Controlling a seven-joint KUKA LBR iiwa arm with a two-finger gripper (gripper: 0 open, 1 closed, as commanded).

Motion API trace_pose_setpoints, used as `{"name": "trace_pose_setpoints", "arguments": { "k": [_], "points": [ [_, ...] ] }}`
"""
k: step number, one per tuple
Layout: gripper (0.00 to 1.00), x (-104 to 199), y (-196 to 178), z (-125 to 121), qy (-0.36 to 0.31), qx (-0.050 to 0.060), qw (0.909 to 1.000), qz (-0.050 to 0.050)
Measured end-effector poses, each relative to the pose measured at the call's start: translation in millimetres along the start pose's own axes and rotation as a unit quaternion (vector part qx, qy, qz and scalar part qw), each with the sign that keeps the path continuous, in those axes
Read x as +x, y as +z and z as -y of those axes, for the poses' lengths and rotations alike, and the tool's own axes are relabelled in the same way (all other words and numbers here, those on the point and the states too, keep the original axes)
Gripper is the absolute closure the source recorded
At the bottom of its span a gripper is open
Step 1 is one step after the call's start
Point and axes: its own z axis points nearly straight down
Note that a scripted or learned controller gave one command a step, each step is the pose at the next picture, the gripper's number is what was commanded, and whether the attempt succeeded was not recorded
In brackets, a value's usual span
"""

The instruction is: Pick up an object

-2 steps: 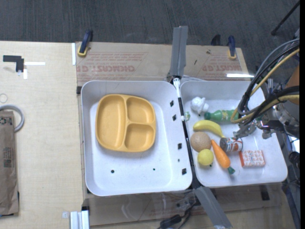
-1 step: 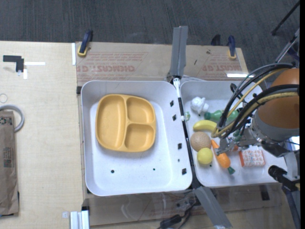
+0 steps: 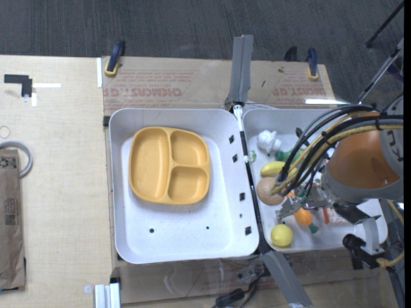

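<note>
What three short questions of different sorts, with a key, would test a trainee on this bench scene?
1. True or false: the yellow three-compartment plastic plate lies in the right white bin.
2. Which lies nearer the camera view's bottom edge: (a) the round yellow lemon-like fruit, (b) the small white lumpy object?
3. What colour is the band above the arm's wrist?

Key: 1 false (left white bin); 2 a; 3 orange.

yellow divided plate | left bin | brown bag on bench
</note>
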Motion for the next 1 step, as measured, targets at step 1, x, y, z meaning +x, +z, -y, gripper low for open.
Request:
{"name": "trace_pose_setpoints", "arguments": {
  "k": [1],
  "points": [
    [1.0, -0.6, -6.0, 1.6, 0.002, 0.003, 1.0, -0.001]
  ]
}}
